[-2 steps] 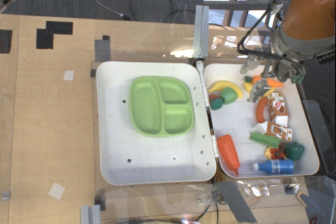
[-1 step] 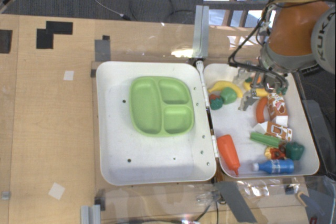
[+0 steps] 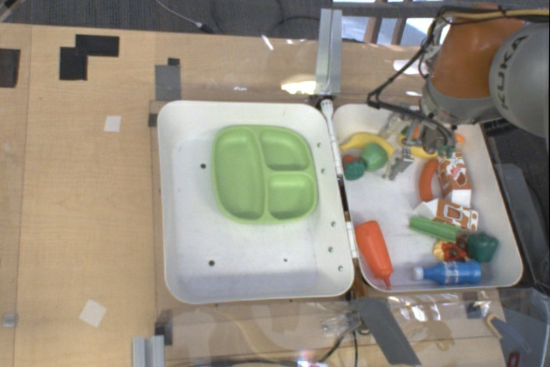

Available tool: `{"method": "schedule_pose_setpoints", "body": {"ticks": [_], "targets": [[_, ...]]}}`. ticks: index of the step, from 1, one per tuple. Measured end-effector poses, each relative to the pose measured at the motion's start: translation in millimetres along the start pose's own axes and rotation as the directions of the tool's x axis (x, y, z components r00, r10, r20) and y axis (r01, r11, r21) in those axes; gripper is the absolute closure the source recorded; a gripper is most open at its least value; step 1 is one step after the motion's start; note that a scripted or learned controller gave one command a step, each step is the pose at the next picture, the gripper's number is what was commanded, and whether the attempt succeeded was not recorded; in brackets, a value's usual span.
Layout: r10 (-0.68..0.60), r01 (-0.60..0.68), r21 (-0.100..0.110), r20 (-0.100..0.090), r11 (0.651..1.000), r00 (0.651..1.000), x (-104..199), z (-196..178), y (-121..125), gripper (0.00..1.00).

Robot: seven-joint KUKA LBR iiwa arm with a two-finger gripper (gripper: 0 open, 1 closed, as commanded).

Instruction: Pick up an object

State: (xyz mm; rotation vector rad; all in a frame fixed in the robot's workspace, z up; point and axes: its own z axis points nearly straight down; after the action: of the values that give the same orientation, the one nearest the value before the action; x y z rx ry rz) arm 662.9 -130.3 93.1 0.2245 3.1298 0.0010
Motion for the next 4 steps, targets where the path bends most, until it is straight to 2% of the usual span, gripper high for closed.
{"method": "schedule_pose_setpoints", "body": {"ticks": [1, 2, 3, 4], "targets": [[0.073, -0.073, -0.001, 0.009, 0.997, 0.997, 47, 5, -17, 0.00], [0.115, -0.115, 0.000, 0.012, 0.993, 0.993, 29, 5, 32, 0.00], [0.280, -0.280, -0.004, 0.010, 0.960, 0.960, 79, 4, -3, 0.00], [0.339, -0.339, 0.005, 0.010, 0.941, 0.941, 58, 5, 32, 0.00]]}}
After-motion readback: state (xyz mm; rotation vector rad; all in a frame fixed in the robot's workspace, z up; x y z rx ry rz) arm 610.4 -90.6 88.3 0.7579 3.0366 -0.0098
